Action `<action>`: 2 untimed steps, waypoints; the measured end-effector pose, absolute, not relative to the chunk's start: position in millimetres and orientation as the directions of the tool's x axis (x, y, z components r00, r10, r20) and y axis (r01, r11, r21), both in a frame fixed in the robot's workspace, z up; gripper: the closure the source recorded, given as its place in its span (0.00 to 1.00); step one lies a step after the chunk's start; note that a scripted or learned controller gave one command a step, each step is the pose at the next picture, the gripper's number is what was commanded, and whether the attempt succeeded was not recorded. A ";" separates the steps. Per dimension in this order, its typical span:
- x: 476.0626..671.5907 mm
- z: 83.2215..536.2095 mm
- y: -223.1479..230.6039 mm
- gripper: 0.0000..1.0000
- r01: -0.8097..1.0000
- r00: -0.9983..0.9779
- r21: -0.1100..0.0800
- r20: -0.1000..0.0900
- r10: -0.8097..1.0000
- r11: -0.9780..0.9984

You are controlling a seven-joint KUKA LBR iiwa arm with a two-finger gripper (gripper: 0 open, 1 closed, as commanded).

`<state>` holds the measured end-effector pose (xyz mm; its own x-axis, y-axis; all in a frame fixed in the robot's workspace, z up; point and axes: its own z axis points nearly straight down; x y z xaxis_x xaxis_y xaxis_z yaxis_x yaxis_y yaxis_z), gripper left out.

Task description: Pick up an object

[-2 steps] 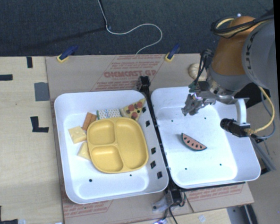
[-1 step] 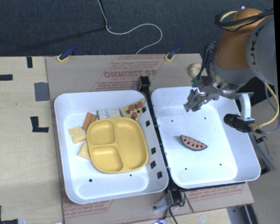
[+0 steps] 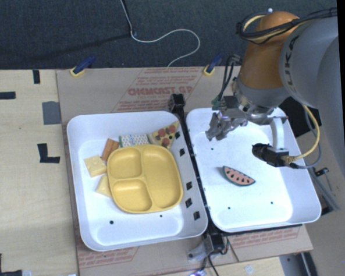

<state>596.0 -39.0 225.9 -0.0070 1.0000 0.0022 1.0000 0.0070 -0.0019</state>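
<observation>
A watermelon-slice toy (image 3: 239, 176) lies flat near the middle of the right white bin (image 3: 293, 209). My gripper (image 3: 216, 130) hangs over that bin's back left part, up and to the left of the slice and apart from it. Nothing shows between its fingers. In the left white bin (image 3: 96, 226) a yellow divided plate (image 3: 144, 178) takes up the middle. Several small food toys sit around the plate's back and left edges: a brown cracker (image 3: 109, 149), a pale yellow square (image 3: 95, 165) and a pizza-like slice (image 3: 167, 133).
The grey arm with its orange band (image 3: 266, 47) reaches in from the upper right over the right bin's back edge. A black cable-mounted part (image 3: 266, 153) hangs beside the wrist. A black divider (image 3: 188, 162) separates the bins. A white cable (image 3: 166, 38) lies behind.
</observation>
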 end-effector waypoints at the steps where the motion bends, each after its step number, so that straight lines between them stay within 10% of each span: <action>1: 576.4 227.5 -15.0 1.00 1.000 -0.003 -0.003 0.000 1.000 0.003; 2: 578.0 217.8 -15.7 1.00 1.000 -0.001 -0.004 -0.001 1.000 0.001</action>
